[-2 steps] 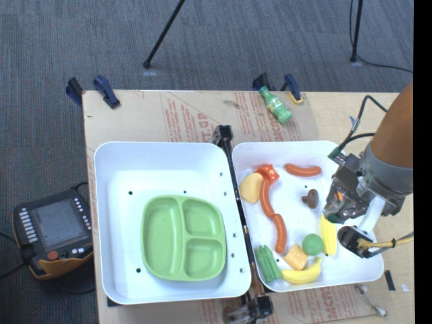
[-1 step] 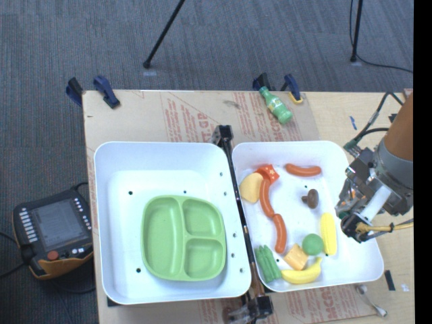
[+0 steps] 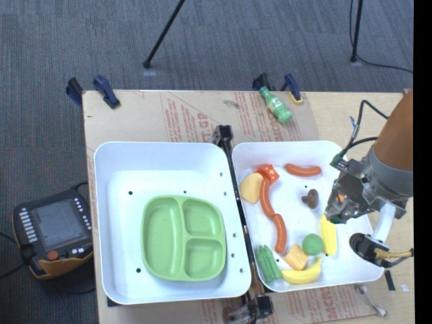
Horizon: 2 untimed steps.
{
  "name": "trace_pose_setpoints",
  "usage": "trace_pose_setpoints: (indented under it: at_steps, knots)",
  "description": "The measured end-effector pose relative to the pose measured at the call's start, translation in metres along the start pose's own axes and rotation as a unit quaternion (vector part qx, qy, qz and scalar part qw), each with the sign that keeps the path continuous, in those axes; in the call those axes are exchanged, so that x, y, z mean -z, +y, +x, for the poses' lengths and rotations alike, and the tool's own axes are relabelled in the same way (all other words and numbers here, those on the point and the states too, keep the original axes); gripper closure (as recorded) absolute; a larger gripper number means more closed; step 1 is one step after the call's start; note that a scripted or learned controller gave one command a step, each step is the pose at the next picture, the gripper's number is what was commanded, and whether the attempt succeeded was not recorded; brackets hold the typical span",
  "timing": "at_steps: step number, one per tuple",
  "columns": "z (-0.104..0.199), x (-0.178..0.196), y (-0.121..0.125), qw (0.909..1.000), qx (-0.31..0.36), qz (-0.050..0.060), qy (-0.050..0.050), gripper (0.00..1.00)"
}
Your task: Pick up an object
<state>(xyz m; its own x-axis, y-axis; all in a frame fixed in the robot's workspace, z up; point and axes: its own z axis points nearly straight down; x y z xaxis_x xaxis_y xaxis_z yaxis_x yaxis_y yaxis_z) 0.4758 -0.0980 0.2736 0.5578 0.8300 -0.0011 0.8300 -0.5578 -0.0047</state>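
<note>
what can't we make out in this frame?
- Gripper in the camera view: too dark and small to read; whether it holds anything is unclear.
- Yellow corn: its top end is covered by the gripper.
- Arm: cut off by the right edge.
- Small brown object: too small to identify.

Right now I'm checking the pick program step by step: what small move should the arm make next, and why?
Probably a short descent straight down. The gripper hangs over the right bin at its right side, just above the top end of a yellow corn-like piece, with nothing seen between its fingers. Lowering would bring it around that piece, which lies beside the green ball.
</note>
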Motion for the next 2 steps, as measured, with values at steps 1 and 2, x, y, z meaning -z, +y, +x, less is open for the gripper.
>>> trace_pose_setpoints:
  at_steps: [1,2]
  knots:
    - [0.0004,0.0088,0.0002,1.0,0.0,0.002,-0.001,1.0]
    - [0.0009,0.0177,0.0004,1.0,0.001,0.003,-0.001,1.0]
